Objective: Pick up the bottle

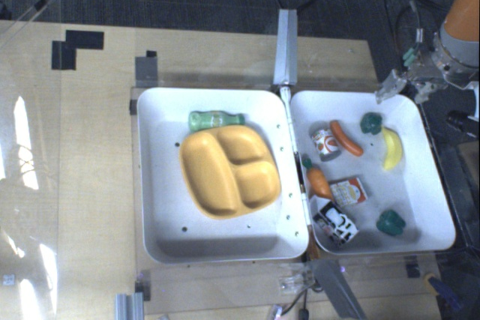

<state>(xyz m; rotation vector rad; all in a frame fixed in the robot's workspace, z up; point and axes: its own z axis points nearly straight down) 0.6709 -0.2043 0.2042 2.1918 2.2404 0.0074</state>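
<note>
Down at the near edge sat the black-and-white carton (334, 224) in the right bin (442, 232), with a teal lump (391, 222) beside it and a small orange-and-white box (348, 192) just behind. Further back lay a sausage (346, 138), a little can (325, 144), a banana (391, 148) and a carrot (318, 181). Over in the left bin (154, 183), the green bottle (216, 119) lay on its side, touching the far edge of the yellow divided tray (229, 169). And the hand (411, 84)? It hovered at the right bin's far corner, well apart from the bottle, grasping nothing; whether released or clenched I couldn't tell. By my read, the approach was in hand: next it needed to cross to the left bin, line up across the bottle and drop without nudging the tray.
</note>
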